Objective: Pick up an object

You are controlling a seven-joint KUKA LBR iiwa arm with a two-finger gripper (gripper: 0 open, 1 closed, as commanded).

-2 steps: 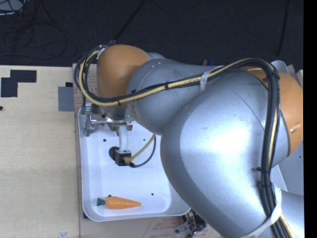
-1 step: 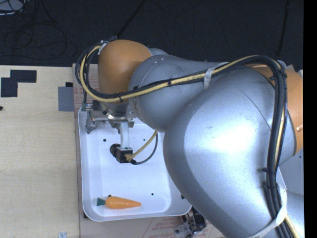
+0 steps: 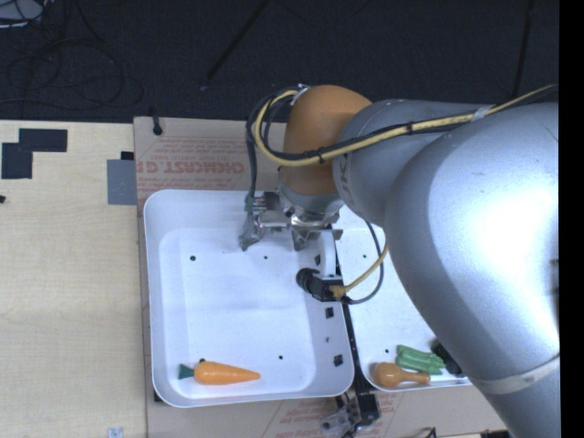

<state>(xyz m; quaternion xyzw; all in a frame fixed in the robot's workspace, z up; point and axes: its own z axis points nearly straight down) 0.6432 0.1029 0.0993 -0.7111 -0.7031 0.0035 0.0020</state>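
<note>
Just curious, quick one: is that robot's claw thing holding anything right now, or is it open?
Tool: over the far side of the left shallow white plastic bin; open or closed cannot be told.

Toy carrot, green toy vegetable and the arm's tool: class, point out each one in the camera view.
Toy carrot (image 3: 224, 372): camera view, middle of its orange body.
Green toy vegetable (image 3: 420, 359): camera view, middle of its length.
Tool (image 3: 274, 224): camera view, metal end below the orange wrist.

Bright overhead light; glare on arm (image 3: 474, 245); background dark, perhaps underexposed.
</note>
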